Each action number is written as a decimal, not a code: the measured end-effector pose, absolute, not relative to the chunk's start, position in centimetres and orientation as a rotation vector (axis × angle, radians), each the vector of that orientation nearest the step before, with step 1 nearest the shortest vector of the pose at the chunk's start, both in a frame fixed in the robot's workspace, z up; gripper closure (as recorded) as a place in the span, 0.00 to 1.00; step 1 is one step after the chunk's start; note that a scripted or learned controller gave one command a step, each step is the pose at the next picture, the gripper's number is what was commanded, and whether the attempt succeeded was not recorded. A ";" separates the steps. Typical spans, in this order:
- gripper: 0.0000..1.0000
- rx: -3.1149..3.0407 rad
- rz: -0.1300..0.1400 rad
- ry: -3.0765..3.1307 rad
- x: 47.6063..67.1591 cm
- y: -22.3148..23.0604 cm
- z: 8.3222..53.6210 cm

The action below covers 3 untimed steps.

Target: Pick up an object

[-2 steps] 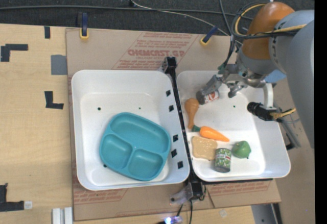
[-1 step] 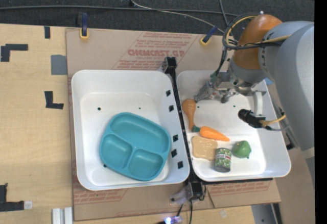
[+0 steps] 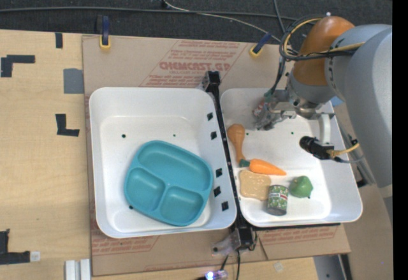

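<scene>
My gripper (image 3: 268, 114) hangs over the back of the right bin (image 3: 341, 208), above its bare white floor. Just left of and below it lies a tan butternut squash toy (image 3: 236, 138) against the bin's left wall. An orange carrot (image 3: 266, 167) lies in front of that. Near the front sit a slice of bread (image 3: 254, 185), a small green-labelled can (image 3: 277, 199) and a green pepper-like toy (image 3: 301, 187). I see nothing held under the gripper.
The left bin (image 3: 108, 113) holds a teal divided plate (image 3: 167, 182). A black divider clip strip (image 3: 218, 145) runs between the bins. Cables (image 3: 287, 30) loop from the arm's orange band over the right bin's back edge.
</scene>
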<state>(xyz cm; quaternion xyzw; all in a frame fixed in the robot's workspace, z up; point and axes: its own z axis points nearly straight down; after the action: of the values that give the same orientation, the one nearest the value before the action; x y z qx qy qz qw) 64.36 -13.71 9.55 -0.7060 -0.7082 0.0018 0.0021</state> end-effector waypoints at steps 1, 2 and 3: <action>1.00 -2.222 -0.004 -2.226 64.1 -13.2 15.7; 1.00 -2.221 -0.004 -2.226 64.4 -12.2 20.5; 1.00 -2.220 -0.002 -2.223 64.5 -12.2 22.1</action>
<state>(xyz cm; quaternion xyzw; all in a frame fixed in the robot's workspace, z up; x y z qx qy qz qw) 64.48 -12.17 22.09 -0.7067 -0.7075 -0.0005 0.0000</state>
